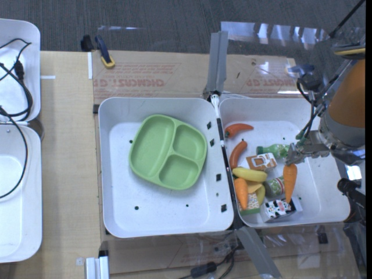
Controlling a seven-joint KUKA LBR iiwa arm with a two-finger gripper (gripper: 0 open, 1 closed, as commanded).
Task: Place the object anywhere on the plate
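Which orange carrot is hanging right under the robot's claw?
The carrot at the right, pointing down just below the end effector. The other orange ones lie farther left, beside the banana.

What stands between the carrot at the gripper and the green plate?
The carrot hangs at the gripper over the right bin. Toward the green plate lie the toy pile and both bins' adjoining walls, all low.
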